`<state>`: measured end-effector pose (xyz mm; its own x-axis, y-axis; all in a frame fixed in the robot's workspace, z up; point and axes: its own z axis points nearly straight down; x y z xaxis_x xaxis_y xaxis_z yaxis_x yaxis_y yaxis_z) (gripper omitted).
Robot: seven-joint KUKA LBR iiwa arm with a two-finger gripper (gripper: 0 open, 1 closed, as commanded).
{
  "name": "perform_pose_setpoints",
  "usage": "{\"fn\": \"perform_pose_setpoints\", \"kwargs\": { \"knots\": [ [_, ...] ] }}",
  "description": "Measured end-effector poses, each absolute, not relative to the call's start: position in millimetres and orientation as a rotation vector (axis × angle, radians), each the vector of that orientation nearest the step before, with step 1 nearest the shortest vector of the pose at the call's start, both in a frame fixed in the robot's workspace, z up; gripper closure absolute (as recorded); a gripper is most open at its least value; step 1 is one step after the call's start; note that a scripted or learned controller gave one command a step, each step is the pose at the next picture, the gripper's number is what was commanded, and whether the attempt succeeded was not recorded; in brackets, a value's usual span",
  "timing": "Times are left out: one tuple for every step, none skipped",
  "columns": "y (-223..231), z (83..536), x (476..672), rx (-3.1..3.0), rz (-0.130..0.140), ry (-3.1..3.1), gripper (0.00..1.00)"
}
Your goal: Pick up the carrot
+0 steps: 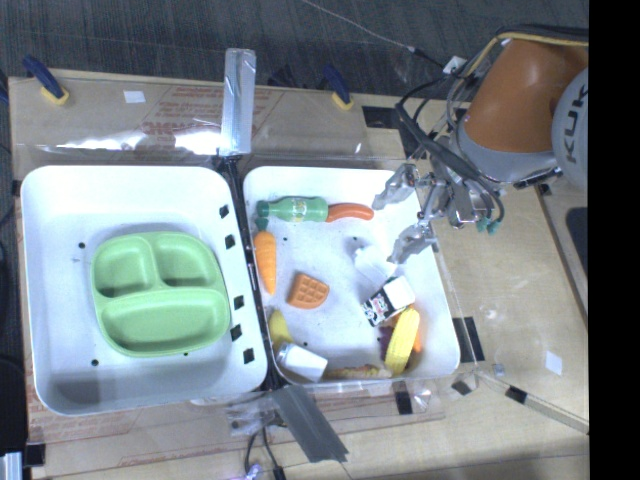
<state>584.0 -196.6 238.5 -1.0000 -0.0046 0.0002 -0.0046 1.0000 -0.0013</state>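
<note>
Bench [520, 308]: tan surface.
Left bin [40, 268]: white, resting on bench.
Right bin [440, 298]: white, touching left bin.

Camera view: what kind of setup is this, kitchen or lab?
Most likely a lab bench for robot picking trials, not a kitchen. Two shallow white bins sit taped to a board. The right bin holds toy food, such as a carrot and a waffle. The gripper hangs over that bin's right side.

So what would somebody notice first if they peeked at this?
Probably the big green tray with its compartments, alone in the left bin. Next, the jumble of toy food in the right bin: an orange carrot by its left wall, a waffle beside it. The tool hangs over that bin's right edge.
</note>
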Motion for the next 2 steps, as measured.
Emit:
{"fn": "perform_pose_setpoints", "kwargs": {
  "knots": [
    [-108.3,94.1,540.8,-0.300,-0.004,-3.121,0.00],
    [-92.4,92.3,568.4,-0.828,-0.001,-3.032,0.00]
  ]
}}
